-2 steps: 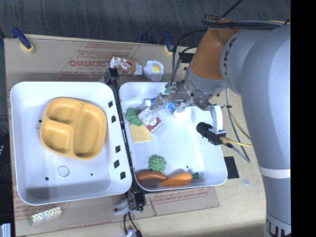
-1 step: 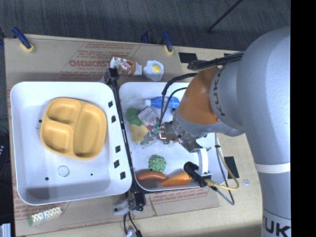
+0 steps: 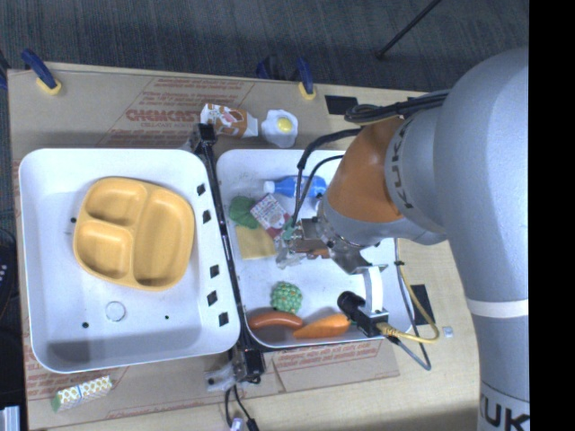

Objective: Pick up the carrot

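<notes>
Glossy plastic carrot (image 3: pixel 322 326); smooth white plastic bins (image 3: pixel 36 241); matt cardboard (image 3: pixel 135 97).

The arm (image 3: pixel 476 178) is bulky, smooth grey, with a white seam ring lower down and part of black KUKA lettering. An orange band (image 3: pixel 368 173) sits just above the end effector (image 3: pixel 301 241), where black cables loop; its metal parts look blurred.

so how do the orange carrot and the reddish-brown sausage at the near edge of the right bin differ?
The orange carrot is brighter and tapers toward one end; the reddish-brown sausage is darker with rounded ends. The carrot lies to the sausage's right, closer to the gripper's black cabling, and is tilted slightly, while the sausage lies nearly level. Both are elongated, lie flat along the white right bin's near wall, and appear to meet end to end.
</notes>
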Controlling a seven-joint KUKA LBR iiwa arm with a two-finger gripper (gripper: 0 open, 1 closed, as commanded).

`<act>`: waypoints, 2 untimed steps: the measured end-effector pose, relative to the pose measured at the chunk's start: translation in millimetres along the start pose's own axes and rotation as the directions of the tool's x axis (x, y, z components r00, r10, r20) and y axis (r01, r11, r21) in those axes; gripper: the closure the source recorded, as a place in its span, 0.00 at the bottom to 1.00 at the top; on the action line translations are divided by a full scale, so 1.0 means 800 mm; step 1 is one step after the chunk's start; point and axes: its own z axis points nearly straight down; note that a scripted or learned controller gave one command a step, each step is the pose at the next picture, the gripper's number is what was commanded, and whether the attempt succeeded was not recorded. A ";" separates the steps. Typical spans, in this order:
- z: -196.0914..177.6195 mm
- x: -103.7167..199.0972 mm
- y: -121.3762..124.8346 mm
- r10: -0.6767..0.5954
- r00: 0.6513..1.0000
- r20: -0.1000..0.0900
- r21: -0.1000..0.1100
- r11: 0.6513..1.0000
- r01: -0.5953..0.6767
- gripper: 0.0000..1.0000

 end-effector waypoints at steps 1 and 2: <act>-0.086 0.076 -0.057 0.060 0.998 0.001 -0.003 0.998 -0.060 1.00; -0.144 0.011 -0.057 -0.093 0.996 0.003 -0.005 0.996 0.093 1.00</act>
